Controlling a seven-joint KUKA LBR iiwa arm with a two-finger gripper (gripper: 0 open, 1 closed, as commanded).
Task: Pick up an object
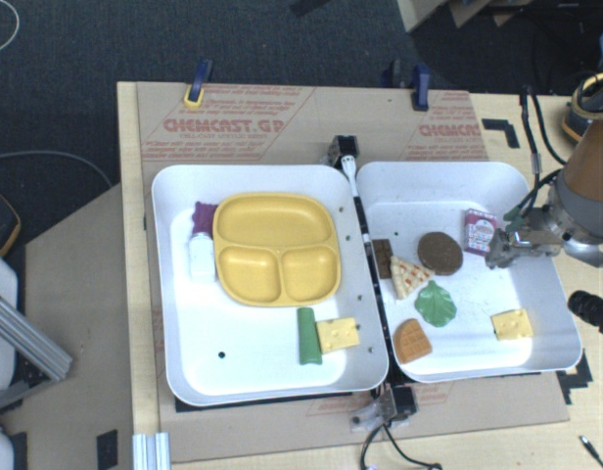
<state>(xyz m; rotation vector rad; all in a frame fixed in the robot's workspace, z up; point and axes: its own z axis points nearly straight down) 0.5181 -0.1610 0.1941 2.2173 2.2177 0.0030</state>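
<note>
Two white bins sit side by side on a brown board. At the right edge of the frame the grey arm is mostly cut off; its gripper [501,253] hangs low over the right bin [546,292], just beside a small pink packet [479,230]. The gripper is too small and blurred to tell its state. Nearby lie a brown disc [440,252], a green leaf [436,304] and a yellow cheese block [512,324]. The left bin [243,360] holds a yellow divided tray [277,247], which partly hides a purple item [204,217].
</note>
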